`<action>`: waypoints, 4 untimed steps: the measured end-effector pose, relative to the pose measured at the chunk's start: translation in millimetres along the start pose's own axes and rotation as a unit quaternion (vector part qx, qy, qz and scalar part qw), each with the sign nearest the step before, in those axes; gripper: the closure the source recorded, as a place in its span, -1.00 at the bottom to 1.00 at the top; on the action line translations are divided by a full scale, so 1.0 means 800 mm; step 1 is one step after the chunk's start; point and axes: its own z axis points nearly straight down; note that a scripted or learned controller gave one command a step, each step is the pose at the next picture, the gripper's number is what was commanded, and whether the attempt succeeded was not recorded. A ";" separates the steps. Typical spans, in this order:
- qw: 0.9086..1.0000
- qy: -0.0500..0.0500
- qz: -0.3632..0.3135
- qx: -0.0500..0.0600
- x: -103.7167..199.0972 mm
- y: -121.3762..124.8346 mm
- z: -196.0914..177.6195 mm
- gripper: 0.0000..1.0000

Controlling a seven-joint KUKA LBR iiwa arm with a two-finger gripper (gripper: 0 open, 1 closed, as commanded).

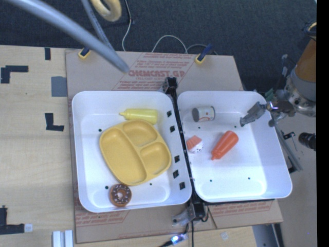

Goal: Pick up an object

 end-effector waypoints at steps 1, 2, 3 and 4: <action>1.000 -0.001 -0.002 -0.006 0.001 0.003 -0.009 -1.00; 1.000 -0.001 -0.002 -0.003 0.006 0.001 0.072 -1.00; 1.000 -0.001 -0.002 -0.004 0.001 0.012 0.139 -1.00; 1.000 -0.002 -0.002 -0.006 0.001 0.013 0.200 -1.00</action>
